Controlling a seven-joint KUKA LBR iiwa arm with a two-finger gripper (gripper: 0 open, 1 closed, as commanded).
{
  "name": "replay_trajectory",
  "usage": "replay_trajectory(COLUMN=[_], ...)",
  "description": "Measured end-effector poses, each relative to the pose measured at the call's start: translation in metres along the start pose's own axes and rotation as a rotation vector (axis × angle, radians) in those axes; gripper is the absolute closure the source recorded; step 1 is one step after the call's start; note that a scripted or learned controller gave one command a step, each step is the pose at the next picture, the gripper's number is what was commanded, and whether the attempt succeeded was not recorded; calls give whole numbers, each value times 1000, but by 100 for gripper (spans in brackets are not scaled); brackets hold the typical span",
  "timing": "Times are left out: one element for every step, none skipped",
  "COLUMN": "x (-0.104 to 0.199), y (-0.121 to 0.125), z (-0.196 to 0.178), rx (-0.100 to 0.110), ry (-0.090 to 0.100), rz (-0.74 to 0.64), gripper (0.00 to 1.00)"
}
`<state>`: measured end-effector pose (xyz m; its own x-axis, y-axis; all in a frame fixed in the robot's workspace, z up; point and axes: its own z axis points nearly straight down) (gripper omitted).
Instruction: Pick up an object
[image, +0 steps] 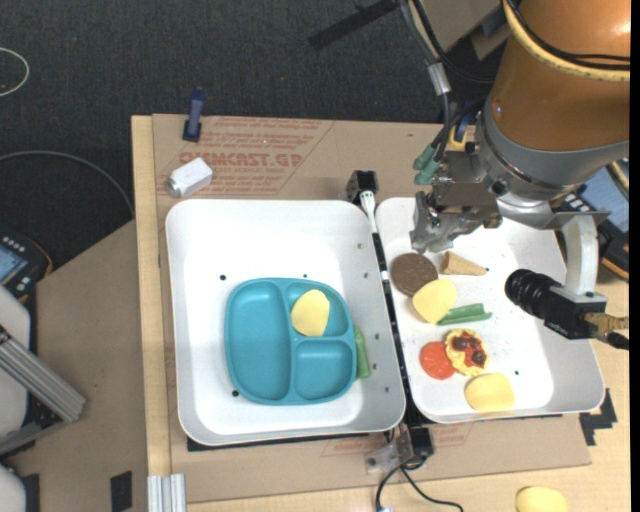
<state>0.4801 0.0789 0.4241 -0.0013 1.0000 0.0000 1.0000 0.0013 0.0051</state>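
Note:
My gripper (432, 238) hangs over the back left part of the right bin (575, 400), just above and behind a brown round cookie (413, 271). A tan wedge (463, 264) lies just right of the cookie. In front of them lie a yellow piece (434, 299), a green bean (470, 314), a red slice (437, 360), a small pizza piece (467, 348) and another yellow piece (489, 391). I see nothing held by the gripper.
The left bin (200, 250) holds a teal divided plate (270, 345) with a yellow piece (311, 312) on it and a green strip (361, 352) at its right rim. A black cylinder (540, 295) on the arm overhangs the right bin. A white block (190, 177) lies on the cardboard behind.

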Motion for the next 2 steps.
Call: replay_trajectory(x=[-38, 24], y=[-2, -1], z=[70, 60], rx=[14, 3], ry=[-2, 1], rz=[7, -4], gripper=[100, 100])
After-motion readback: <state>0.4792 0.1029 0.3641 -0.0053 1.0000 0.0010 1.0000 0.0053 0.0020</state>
